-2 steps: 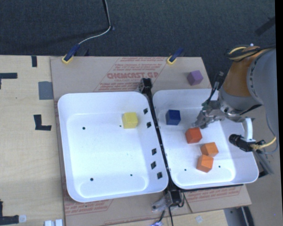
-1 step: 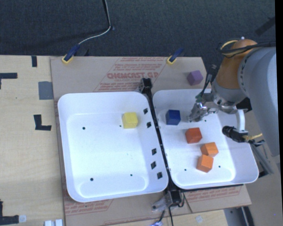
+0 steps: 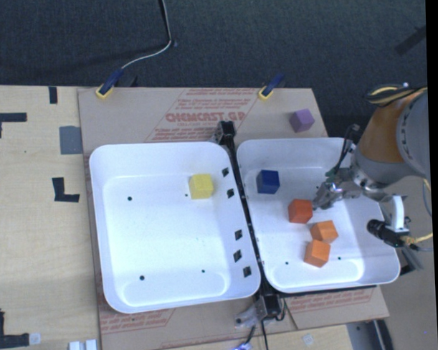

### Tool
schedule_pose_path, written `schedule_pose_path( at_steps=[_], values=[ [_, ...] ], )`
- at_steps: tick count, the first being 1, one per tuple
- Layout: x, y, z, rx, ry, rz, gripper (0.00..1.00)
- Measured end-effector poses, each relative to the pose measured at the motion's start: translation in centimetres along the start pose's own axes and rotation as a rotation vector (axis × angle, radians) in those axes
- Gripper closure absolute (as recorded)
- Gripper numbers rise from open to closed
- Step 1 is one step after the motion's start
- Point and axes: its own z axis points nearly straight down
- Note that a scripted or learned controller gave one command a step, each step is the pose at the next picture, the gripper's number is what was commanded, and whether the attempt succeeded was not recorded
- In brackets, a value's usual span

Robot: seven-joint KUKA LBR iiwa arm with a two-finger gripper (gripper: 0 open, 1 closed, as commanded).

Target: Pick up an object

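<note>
The right bin (image 3: pixel 352 277) holds a blue cube (image 3: pixel 268 181), a red-orange cube (image 3: pixel 300 211) and two orange cubes (image 3: pixel 323 231) (image 3: pixel 316 253). A yellow cube (image 3: pixel 201 186) lies in the left bin (image 3: pixel 110 232). My gripper (image 3: pixel 326 196) hangs low over the right bin, just right of the red-orange cube and above the upper orange cube. Nothing shows between its tips.
A purple cube (image 3: pixel 301 120) rests on the cardboard behind the right bin. The grey arm with its orange band (image 3: pixel 390 139) comes in from the right over the bin's right rim. Clips (image 3: pixel 109 83) (image 3: pixel 271 85) hold the cardboard's back edge.
</note>
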Motion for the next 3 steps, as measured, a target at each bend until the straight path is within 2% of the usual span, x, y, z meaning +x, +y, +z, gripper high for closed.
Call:
schedule_pose_path(
  at_steps=[1,2,3],
  values=[
    [0.5,-2.4,-18.2,-0.014,-0.005,-0.004,1.00],
    [-1.0,-3.3,-38.3,-0.019,-0.008,-0.004,1.00],
    [-1.0,-6.8,-45.6,-0.010,-0.004,-0.003,1.00]
  ],
)
